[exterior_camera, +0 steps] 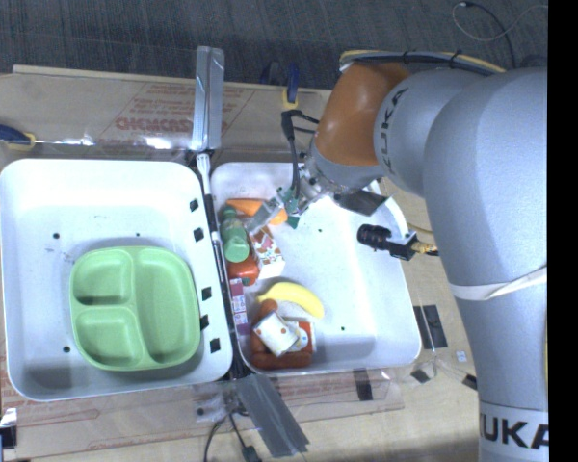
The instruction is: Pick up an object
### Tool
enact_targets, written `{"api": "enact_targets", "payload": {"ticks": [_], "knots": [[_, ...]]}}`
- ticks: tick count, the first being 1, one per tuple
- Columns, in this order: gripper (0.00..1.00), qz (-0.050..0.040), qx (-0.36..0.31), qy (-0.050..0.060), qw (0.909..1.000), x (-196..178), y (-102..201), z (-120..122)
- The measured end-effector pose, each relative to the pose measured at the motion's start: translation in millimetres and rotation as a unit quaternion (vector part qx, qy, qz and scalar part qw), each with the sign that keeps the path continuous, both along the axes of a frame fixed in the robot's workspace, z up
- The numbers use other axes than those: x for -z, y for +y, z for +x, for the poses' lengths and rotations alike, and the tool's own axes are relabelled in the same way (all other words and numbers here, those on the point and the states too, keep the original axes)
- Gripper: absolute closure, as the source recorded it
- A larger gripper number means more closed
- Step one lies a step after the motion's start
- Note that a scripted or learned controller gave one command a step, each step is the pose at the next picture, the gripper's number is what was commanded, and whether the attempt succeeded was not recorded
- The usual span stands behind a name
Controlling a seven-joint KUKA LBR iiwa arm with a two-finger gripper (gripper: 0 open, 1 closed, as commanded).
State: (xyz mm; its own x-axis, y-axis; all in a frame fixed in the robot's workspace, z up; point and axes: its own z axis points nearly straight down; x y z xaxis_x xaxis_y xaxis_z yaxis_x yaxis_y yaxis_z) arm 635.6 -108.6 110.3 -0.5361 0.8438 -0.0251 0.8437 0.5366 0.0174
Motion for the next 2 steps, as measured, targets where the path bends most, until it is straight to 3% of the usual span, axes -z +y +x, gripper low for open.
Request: {"api": "enact_targets", "payload": {"ticks": [1, 2], "knots": [[1.00, 0.0024, -0.003, -0.001, 1.0000, -10.4, 3.9, 1.5], [0.00, 0.0025, -0.003, -0.001, 1.0000, -10.2, 4.2, 1.4]]}}
